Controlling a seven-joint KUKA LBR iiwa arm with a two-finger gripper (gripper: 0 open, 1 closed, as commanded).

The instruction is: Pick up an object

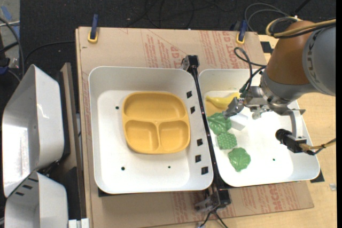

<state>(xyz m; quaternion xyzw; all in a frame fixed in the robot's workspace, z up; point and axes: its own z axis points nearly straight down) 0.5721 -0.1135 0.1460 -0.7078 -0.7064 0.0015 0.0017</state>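
The robot's gripper, its opening impossible to judge, hangs low inside the right-hand bin, just beside a yellow object and above three green pieces bunched against that bin's left wall, apparently lining up a pick.

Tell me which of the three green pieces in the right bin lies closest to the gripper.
The uppermost green leafy plastic piece, just below the yellow banana-shaped toy. It lies beside the gripper; the other two green pieces lie lower down.
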